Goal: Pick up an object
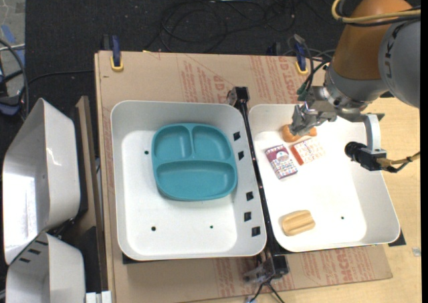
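Nearest us lay a tan bun (297, 222) at the front of the right bin (334, 191), well apart from the work. We took the target to be a small orange piece (288, 133) at the back of that bin, close to the wall it shared with the left bin (180, 221). The gripper (304, 121) stood low, right over the piece, and covered its right side, so that only the left part of the orange showed. We could not tell whether the gripper was released or clenched on the piece. From this angle its tip was a dark, blurred tangle, and we would not call the piece held.

Just in front lay two flat packets side by side, a maroon one (281, 161) and a red-and-white one (308, 152). Both were close to the piece, and we could not tell whether the red one touched it. The arm (364, 34) reached in from the right. In the left bin sat a teal divided plate (194, 163).

We judged the step in hand to be the grasp itself, with the gripper down at the piece and the lift not yet begun. The next move would call for a firm close around the piece and a straight rise, clear of the packets and the bin wall. The piece's full shape was hidden under the gripper, and the packets' print was too small to read.
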`<state>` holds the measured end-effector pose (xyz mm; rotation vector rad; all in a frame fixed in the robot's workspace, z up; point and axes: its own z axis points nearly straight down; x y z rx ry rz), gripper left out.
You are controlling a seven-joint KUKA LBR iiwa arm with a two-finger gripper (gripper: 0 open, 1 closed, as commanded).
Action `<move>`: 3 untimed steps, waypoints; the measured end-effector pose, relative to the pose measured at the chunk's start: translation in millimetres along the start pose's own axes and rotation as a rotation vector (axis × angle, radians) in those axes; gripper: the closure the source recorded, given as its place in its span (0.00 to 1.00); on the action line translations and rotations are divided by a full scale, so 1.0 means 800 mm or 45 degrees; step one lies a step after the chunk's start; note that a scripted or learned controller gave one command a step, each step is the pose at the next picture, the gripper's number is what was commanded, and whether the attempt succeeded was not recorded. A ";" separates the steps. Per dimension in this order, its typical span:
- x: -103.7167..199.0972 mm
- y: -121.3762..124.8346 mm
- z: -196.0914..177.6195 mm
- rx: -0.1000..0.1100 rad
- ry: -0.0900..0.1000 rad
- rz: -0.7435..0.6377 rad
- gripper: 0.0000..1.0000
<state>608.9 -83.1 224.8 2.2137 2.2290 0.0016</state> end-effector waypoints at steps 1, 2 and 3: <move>0.062 0.010 -0.002 -0.002 0.000 -0.002 1.00; 0.123 0.004 0.007 0.003 0.000 0.001 1.00; 0.188 0.000 -0.014 -0.002 0.001 -0.002 1.00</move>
